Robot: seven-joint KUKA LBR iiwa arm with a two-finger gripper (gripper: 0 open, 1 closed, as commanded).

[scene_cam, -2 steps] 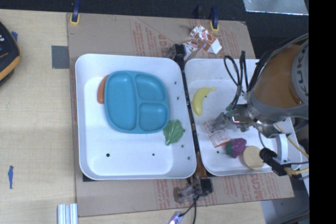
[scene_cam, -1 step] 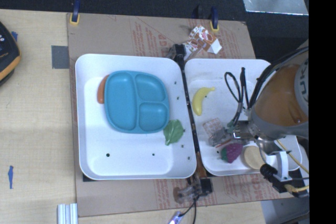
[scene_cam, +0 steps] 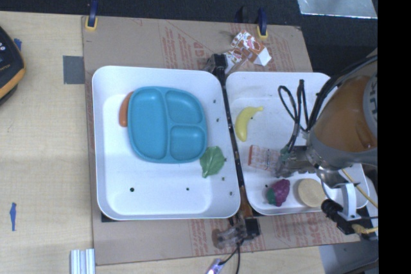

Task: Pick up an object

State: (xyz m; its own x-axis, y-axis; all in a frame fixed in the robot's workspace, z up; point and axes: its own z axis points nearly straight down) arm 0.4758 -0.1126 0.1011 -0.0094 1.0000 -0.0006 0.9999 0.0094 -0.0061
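In the camera view, the gripper (scene_cam: 287, 162) is low inside the right bin (scene_cam: 266, 88), near its front half. It hangs over a small packet (scene_cam: 259, 156) with red print that lies flat on the bin floor. I cannot tell if the fingers are apart or together, because the wrist and the cables cover them, and nothing is visibly between them.

The task names no one thing, so I judge the nearest things as candidates. Just in front of the gripper lies a dark purple fruit (scene_cam: 278, 192), maybe a toy grape or berry, and beside it a pale round disc (scene_cam: 309, 192). A yellow banana (scene_cam: 246, 121) lies further back in the same bin, apart from the others.

In the left bin (scene_cam: 109, 138) there is a blue tray (scene_cam: 167, 124), a green leaf (scene_cam: 212, 160) touching its corner, and something orange (scene_cam: 122, 111) half hidden under its left edge.

The packet is probably light, thin and flat, so it is hard to pinch from above. The purple fruit looks small, light and rather stiff; a grasp across its middle seems best. The banana is probably smooth plastic and may slip; its middle is the good place.
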